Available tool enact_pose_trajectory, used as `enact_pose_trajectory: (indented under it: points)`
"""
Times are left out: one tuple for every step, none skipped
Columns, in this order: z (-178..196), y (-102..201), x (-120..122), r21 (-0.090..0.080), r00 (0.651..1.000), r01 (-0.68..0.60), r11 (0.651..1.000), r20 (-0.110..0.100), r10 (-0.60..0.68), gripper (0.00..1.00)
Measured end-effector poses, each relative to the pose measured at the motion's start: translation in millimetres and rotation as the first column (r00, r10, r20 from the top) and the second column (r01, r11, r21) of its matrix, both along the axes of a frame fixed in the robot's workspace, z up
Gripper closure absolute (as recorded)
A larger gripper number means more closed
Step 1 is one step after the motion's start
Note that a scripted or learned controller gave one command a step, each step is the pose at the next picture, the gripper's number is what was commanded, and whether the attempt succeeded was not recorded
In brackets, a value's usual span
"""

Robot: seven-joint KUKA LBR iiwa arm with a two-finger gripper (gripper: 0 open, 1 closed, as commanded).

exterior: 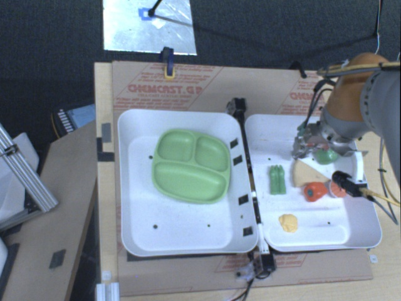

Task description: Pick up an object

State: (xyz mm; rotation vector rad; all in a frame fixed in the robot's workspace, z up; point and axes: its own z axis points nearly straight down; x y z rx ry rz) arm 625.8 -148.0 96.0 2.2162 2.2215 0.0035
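Note:
My gripper (pixel 304 147) reaches down into the right bin (pixel 313 234) near its far right side. Just to its right lies a small round green item (pixel 326 156), partly hidden by the wrist. A pale tan wedge (pixel 307 172) lies directly below the gripper. A red and orange toy vegetable (pixel 315 192) sits in front of the wedge. A green ridged piece (pixel 277 179) lies to the left, and a small yellow lump (pixel 288 222) rests nearer the front.
The left bin (pixel 135 231) holds a green divided plate (pixel 191 165). A black clip-lined divider (pixel 245 168) runs between the bins. Cables (pixel 376 196) trail over the right bin's right edge. A shiny metal sheet (pixel 149 17) lies beyond the bench.

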Motion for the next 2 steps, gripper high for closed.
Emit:
enact_pose_trajectory:
  points:
    - [44,4,-1,0.001,1.000,-0.001,1.000,0.000,0.001,1.00]
    - [104,11,7,0.000,1.000,-0.003,1.000,0.001,0.003,1.00]
